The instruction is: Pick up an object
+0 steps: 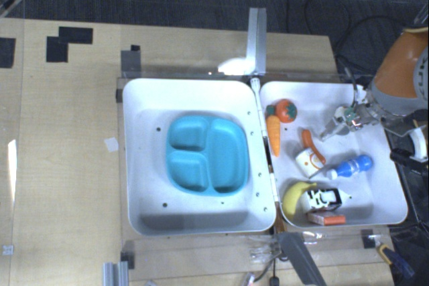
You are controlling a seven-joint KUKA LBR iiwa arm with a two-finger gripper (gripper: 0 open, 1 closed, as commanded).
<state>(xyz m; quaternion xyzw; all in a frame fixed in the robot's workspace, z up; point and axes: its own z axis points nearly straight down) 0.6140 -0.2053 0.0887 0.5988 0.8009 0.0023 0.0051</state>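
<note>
You are looking down at the gripper (337, 124) hovering over the right bin (395, 201), whether its jaws are apart or closed I cannot tell. Nearest is a small orange sausage (312, 145), likely light, smooth; gripping across its middle seems best.

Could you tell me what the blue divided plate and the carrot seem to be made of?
The blue divided plate looks like moulded plastic, matte to slightly glossy, with soft rounded compartment edges. The carrot seems a plastic or rubber toy, given its uniform orange colour, though the view leaves that open.
</note>
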